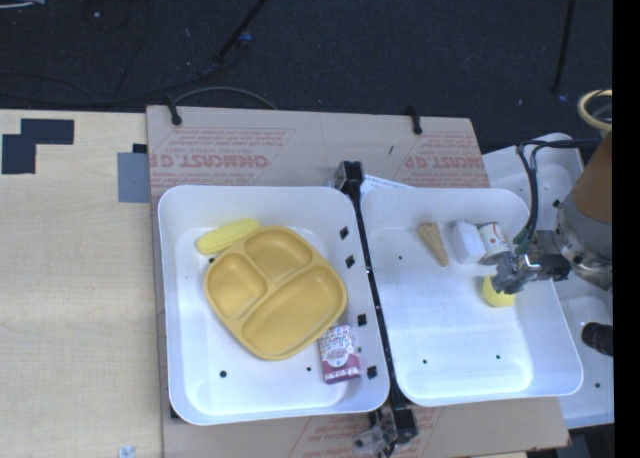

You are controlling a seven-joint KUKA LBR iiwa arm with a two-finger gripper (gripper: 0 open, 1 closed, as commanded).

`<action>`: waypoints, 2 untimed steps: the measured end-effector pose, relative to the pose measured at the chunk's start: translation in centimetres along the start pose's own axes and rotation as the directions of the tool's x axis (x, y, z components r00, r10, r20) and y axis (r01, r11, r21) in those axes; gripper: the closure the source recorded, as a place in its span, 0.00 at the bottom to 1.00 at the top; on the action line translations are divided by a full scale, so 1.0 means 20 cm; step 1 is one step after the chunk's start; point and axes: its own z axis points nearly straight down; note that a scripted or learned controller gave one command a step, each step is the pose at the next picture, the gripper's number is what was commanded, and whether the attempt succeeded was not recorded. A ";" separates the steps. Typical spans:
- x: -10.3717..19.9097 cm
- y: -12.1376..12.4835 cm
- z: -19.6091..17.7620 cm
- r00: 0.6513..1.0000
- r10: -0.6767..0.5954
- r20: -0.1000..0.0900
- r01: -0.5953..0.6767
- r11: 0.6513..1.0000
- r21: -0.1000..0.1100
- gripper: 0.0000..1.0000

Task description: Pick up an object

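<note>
Seen from above at a slant: 2 shallow white bins side by side on the desk (pixel 80 276). In the left bin (pixel 190 346), a yellow divided plate (pixel 274 291) with 3 compartments, a yellow corn cob (pixel 227 236) just beside its upper-left edge, and a small red-and-white packet (pixel 339 353) near its lower-right corner. In the right bin (pixel 470 366), a tan cone (pixel 433 242), a white container (pixel 476 240) just right of it, and a small yellow object (pixel 497 293) close to the bin's right wall. Reached in from the right, the pincer (pixel 510 274) sat directly above the yellow object, touching or nearly so. Released or clenched: could not tell, too small and dark. No object visibly lifted.
</note>
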 end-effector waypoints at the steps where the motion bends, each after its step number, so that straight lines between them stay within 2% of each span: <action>1: 0.26 0.08 0.02 1.000 -0.001 -0.001 0.001 1.000 0.001 1.00; 2: 0.52 0.10 0.07 1.000 0.000 0.000 0.000 1.000 0.003 1.00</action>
